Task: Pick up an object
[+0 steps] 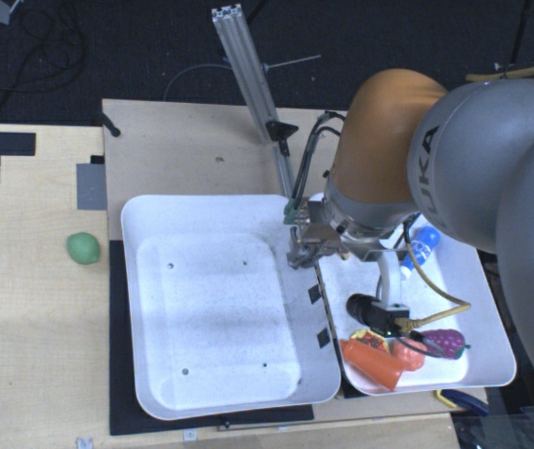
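Arm (435, 157) hangs over right bin (477, 344), claw (301, 249) at its left wall, open-or-closed can't tell, nothing seen held; orange toy (374, 365), purple toy (444, 342), blue bottle (424, 243) lie in the bin, pickup not yet done.

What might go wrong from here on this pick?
The end effector hangs over the rims where the left bin meets the right bin; lowering here would likely strike plastic, not an object. The orange toy and purple grapes lie close together at the right bin's near end, so a grasp there may catch both or slip.
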